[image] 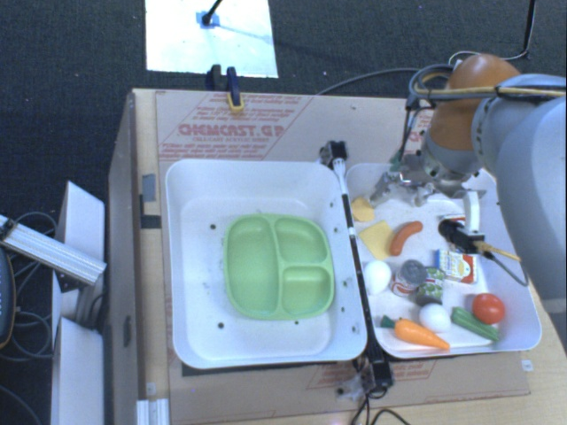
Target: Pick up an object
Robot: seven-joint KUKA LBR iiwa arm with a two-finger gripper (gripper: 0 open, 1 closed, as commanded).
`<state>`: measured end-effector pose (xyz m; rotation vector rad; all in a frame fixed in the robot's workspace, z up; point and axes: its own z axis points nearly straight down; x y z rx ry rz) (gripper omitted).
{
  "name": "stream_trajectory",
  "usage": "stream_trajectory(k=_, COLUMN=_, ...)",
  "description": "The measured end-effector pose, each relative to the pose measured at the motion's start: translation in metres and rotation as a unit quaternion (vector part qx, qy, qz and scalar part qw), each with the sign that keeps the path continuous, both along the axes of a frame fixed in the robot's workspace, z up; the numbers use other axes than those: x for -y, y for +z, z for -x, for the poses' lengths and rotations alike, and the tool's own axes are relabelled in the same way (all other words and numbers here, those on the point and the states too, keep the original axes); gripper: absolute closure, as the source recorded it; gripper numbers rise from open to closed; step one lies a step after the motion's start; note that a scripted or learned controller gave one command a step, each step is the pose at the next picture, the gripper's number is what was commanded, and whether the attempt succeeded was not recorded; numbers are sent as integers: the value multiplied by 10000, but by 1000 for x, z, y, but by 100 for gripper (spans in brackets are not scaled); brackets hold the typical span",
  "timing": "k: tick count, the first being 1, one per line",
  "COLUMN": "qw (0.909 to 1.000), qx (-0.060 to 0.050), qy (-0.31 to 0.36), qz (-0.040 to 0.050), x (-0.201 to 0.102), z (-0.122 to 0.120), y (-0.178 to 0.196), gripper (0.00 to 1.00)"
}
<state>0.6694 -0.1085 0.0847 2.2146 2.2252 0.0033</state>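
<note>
The right bin (528, 326) holds several toy foods. Among them are a round yellow piece (363, 209), a yellow cheese wedge (376, 238), a red-brown sausage (407, 235), a white egg (378, 276), a grey can (412, 273) and a small carton (457, 265). Nearer the front lie a second egg (434, 315), a carrot (422, 333), a tomato (488, 308) and a green cucumber (474, 324). My gripper (395, 185) hangs over the bin's back left corner, just behind and right of the round yellow piece. Nothing shows in its grasp.
The left bin (190, 202) bears a green divided plate (279, 266). A black rail (347, 228) runs between the two bins. The grey arm (518, 131) with its orange band reaches in over the right bin's back right.
</note>
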Motion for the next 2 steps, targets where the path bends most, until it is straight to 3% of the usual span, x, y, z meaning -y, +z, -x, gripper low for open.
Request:
stream_trajectory(k=1, qw=10000, qx=12, qy=12, qz=7, x=0, z=-1, y=11, gripper=100)
stream_trajectory(k=2, qw=10000, qx=11, qy=15, qz=7, x=0, z=-1, y=11, gripper=0)
